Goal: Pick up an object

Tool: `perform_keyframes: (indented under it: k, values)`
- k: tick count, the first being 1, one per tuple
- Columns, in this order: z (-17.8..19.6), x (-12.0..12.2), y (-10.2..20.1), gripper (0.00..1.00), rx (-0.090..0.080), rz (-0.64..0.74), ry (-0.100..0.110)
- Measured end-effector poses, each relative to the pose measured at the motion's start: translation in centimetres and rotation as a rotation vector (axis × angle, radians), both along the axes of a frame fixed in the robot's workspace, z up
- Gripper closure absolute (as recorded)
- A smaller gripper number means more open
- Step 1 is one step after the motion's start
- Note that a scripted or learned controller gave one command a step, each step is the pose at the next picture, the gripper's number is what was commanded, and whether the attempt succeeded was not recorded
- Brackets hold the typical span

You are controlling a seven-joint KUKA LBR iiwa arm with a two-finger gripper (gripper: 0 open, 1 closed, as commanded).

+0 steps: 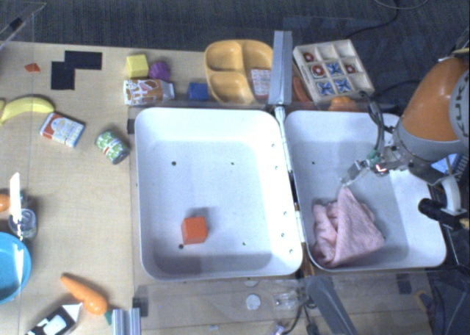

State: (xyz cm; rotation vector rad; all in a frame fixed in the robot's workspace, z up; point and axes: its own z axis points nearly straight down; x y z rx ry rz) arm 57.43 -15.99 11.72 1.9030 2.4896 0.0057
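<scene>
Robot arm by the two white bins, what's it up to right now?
The arm reaches in from the right, and its gripper sits over the right bin, right at the top edge of a crumpled pink cloth that lies in that bin. I can't tell whether it has hold of the cloth. The left bin holds an orange block, untouched.

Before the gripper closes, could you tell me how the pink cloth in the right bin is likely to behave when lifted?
The pink cloth lies crumpled in folds, so it is probably floppy and would drape from the gripper. It looks light. Being soft, it seems unlikely to roll or break.
</scene>
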Motion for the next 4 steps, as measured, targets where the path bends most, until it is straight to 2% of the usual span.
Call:
perform_keyframes:
  k: [1, 2, 3, 4]
  values:
    - [-2.1, -4.2, 2.3, 0.00, 0.001, 0.014, 0.003]
    - [-2.6, -8.1, 2.8, 0.00, -0.003, 0.075, -0.013]
    - [-2.7, -3.7, 4.3, 0.00, 0.002, -0.146, -0.009]
    - [-2.6, -4.5, 7.2, 0.00, 0.001, -0.154, -0.011]
